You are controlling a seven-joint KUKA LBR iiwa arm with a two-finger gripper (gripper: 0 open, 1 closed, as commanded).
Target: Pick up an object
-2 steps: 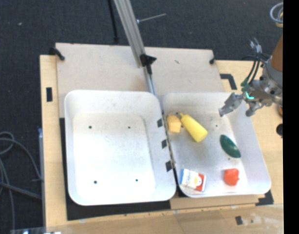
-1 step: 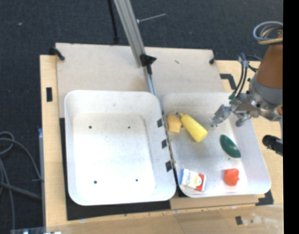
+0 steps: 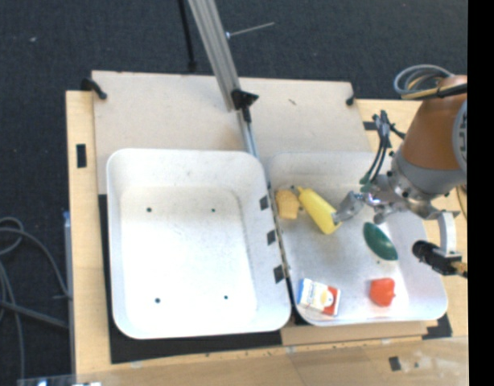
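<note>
In the right bin (image 3: 408,308), the tool (image 3: 349,207) sits beside a yellow banana (image 3: 317,208); a green object (image 3: 380,241), red object (image 3: 382,292) and small carton (image 3: 319,297) lie nearby.

The right bin (image 3: 408,308) holds a banana (image 3: 318,208), a carton (image 3: 319,297) nearer the front.

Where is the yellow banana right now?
The banana lies in the right-hand bin, near its upper left part. A small tan thing sits just to its left, and the gripper is right at its lower end.
</note>
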